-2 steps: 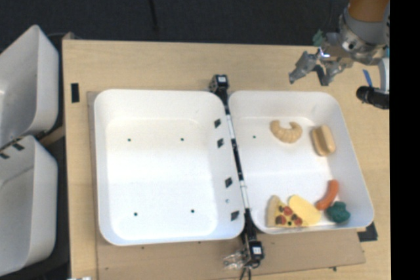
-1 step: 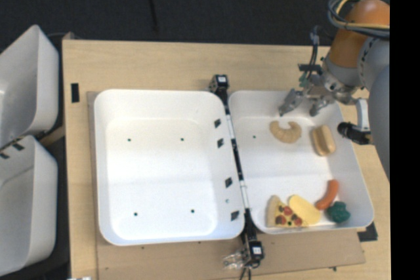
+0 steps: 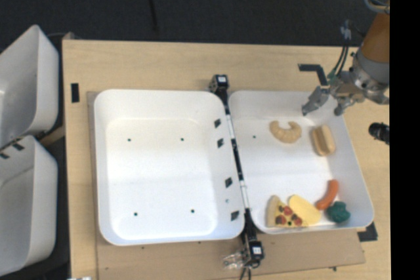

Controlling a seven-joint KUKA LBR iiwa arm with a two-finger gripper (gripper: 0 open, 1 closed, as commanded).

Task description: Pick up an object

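The right bin holds a tan croissant, a hot dog bun, a pizza slice, a yellow cheese wedge, an orange carrot with a green top. My gripper hangs above the bin's far right corner, up and to the right of the croissant and just behind the bun. Its two fingers are spread apart with nothing between them.
The left bin sits beside the right one, joined by a black clip strip. White containers stand off the bench's left edge. A wooden bench surface runs behind the bins.
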